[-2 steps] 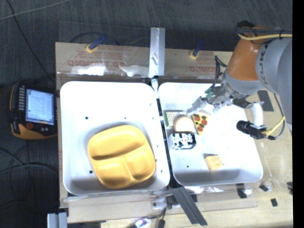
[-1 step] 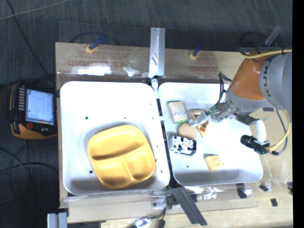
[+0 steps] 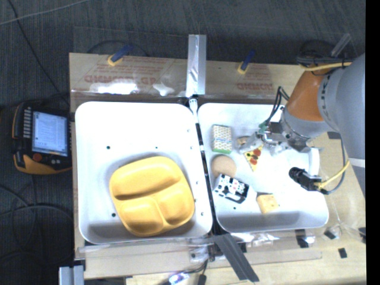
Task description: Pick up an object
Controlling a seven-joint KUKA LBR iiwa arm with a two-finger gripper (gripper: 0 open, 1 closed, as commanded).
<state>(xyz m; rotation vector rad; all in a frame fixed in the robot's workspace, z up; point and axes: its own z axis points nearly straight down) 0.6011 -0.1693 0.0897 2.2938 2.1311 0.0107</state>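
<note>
Red-yellow pizza toy [image 3: 253, 157] beside tool [image 3: 268, 140]

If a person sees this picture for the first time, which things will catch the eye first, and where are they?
First comes the big yellow tray, lying alone in the left bin. Next is the grey arm with its orange band, reaching from the right over the right bin. Below its gripper lie small things, among them a pizza slice toy and a black-and-white piece.
</note>
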